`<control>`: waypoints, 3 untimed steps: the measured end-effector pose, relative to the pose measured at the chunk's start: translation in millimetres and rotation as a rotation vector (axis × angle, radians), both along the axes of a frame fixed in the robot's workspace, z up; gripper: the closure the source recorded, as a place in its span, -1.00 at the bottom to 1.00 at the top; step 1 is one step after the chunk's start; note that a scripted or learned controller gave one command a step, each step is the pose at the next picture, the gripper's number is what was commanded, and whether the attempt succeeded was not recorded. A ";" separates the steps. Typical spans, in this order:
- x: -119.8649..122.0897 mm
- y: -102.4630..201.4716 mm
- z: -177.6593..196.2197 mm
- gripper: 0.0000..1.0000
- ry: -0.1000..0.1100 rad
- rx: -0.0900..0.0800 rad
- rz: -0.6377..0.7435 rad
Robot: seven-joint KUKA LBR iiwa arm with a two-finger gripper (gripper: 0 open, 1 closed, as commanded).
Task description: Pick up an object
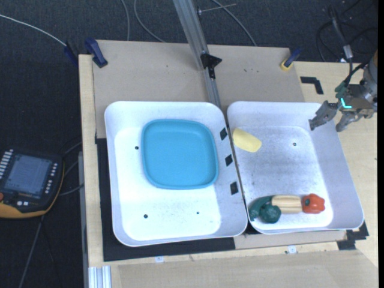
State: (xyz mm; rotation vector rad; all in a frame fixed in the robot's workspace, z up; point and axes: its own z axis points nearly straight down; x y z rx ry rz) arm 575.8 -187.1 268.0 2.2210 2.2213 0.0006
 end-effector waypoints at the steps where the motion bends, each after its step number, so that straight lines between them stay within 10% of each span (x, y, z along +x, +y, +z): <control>1: 0.0 0.0 -0.1 -1.00 0.000 0.000 0.000; 3: -8.3 2.3 -103.3 -1.00 0.005 0.001 0.000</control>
